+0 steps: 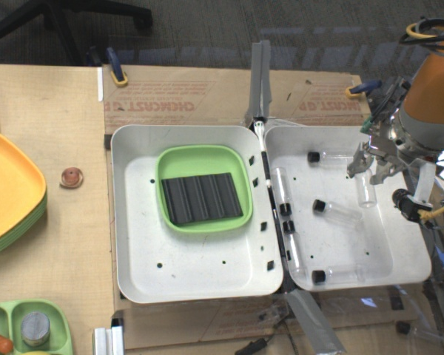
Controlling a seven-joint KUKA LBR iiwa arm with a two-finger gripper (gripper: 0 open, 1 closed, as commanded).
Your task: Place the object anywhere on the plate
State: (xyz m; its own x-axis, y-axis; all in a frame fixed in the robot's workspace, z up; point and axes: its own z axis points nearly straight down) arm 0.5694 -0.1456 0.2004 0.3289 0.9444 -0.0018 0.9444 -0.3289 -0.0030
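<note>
Gripper (pixel 371 170), finger state indiscernible, hovers over a tube (pixel 365 191) at the right bin's (pixel 303 143) far right. Close squarely across the tube before carrying it to the plate (pixel 204 189).

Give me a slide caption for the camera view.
Gripper above right bin of clear tubes; green plate in left bin.

Fixed overhead slant onto both white bins (pixel 126 220).

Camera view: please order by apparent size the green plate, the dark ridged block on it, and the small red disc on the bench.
1. green plate
2. dark ridged block
3. small red disc
</note>
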